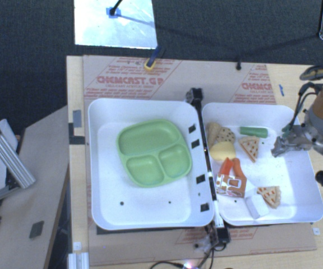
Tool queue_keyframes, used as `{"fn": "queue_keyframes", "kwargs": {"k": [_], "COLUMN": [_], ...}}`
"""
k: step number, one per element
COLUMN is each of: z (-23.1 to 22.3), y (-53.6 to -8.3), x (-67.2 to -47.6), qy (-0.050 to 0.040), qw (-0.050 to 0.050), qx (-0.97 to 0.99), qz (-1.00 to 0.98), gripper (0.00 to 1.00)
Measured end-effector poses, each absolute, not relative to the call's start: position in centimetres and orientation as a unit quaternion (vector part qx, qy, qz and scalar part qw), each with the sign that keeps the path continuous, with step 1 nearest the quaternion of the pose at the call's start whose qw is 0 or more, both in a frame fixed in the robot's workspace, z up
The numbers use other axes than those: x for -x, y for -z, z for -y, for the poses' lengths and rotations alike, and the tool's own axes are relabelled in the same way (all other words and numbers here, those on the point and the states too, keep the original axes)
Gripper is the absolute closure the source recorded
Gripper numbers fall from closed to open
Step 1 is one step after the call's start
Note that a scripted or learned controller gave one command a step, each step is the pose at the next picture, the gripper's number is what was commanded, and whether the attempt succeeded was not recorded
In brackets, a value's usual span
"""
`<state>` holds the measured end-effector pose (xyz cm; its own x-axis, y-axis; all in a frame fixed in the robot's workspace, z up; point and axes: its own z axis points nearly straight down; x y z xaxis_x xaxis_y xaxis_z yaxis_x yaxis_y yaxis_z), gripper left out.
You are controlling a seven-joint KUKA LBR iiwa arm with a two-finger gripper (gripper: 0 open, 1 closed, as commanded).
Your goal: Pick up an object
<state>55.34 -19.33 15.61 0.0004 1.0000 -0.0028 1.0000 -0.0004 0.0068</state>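
The right bin [301,206] holds several toy food pieces: a green bean-like piece [253,131], a yellow lump [222,150] beside a tan waffle piece [223,135], a waffle triangle [250,148], an orange carrot [232,167], a small printed box [231,185], another waffle triangle [270,195] and a white block [255,206]. My gripper [280,148] hangs over the right side of this bin, to the right of the upper waffle triangle, with nothing visible between its fingers.
The left bin [102,206] carries a green divided plate [152,152]. A black hinge strip [202,150] runs between the bins. Cardboard [133,80] lies under them. A metal sheet [115,15] sits at the back, and a metal frame [4,156] at the left.
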Motion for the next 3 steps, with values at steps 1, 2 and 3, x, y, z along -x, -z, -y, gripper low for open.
{"fn": "queue_keyframes", "kwargs": {"k": [1, 2, 3], "z": [18.8, 18.8, 13.1], "y": [-20.7, -22.6, -21.8], "x": [-54.7, -54.9, -53.7], "qy": [-0.0016, -0.001, -0.0007], "qw": [0.003, 0.002, -0.001], "qx": [-0.706, -0.706, -0.704], "qz": [-0.709, -0.709, -0.71], "gripper": [1.0, 1.0, 1.0]}}
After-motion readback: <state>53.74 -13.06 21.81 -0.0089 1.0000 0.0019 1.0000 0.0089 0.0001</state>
